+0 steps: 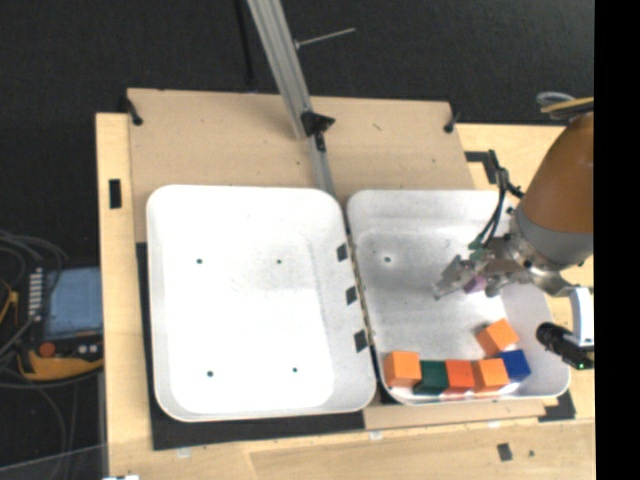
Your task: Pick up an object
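Note:
My gripper (462, 274) hangs over the middle of the right bin (400, 228), reaching in from the right below the orange band of the arm (565, 183). A small purple piece (479, 284) shows right at the gripper's underside; I cannot tell whether it is held or lies on the bin floor. Along the bin's front wall sits a row of blocks: an orange block (404, 367), a green block (432, 375), two more orange blocks (475, 373) and a blue block (516, 364). Another orange block (497, 335) lies tilted just behind the row, in front of the gripper.
The left bin (250, 298) lies beside the right one, separated by a narrow seam with black clips (352, 293). A slanted metal pole (285, 68) rises from the bench's back edge. Cables and a blue box (60, 313) sit off the bench at left.

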You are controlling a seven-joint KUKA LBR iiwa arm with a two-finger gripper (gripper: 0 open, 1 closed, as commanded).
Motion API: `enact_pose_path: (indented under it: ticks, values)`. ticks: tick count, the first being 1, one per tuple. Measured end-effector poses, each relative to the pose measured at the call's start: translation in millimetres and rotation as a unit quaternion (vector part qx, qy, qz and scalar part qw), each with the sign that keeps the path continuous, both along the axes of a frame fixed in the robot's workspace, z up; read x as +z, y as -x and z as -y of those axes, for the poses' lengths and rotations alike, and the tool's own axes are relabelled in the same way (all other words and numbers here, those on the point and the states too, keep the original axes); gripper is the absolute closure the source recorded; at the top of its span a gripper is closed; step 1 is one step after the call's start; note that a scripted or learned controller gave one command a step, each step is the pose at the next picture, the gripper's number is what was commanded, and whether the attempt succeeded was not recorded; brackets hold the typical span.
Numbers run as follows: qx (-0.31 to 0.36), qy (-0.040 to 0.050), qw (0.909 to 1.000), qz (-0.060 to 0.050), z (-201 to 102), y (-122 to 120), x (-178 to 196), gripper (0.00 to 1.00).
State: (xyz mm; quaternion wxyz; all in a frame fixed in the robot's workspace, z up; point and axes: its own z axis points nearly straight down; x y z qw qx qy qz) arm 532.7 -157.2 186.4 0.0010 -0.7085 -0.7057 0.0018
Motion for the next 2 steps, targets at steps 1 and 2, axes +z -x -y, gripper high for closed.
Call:
enact_pose_path:
  ticks: [1,2]
  values:
    - [0.001,-0.0002,1.0,-0.001,2.4,3.8,-62.8,0.0]
    - [0.0,0.0011,1.0,0.003,4.5,3.1,-89.3,0.0]
